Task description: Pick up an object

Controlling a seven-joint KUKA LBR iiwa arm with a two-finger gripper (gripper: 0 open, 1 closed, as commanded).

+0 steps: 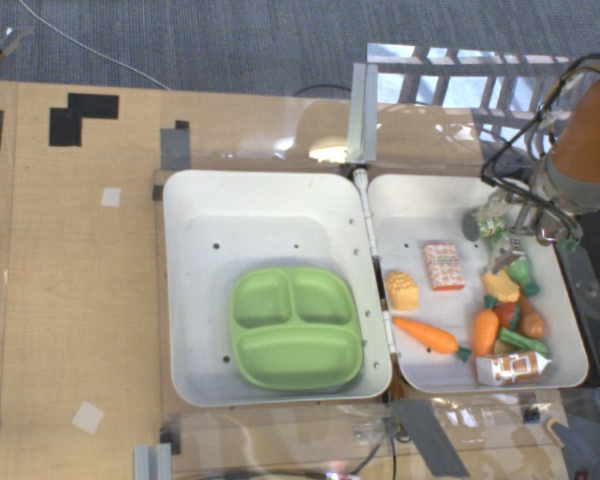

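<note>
Camera view: glossy plastic carrot, ridged corn, perhaps rubbery.

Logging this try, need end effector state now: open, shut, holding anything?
End effector: low over the right bin, above the toy food pile; open or shut cannot be told, and no object is seen in it.

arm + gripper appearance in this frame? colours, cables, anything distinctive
The arm enters from the right with a rounded orange band and a grey section beneath it. Black cables loop off its left side toward the wrist. The gripper below is small, metallic grey with dark parts, over the right bin; finer detail is too blurred to tell.
</note>
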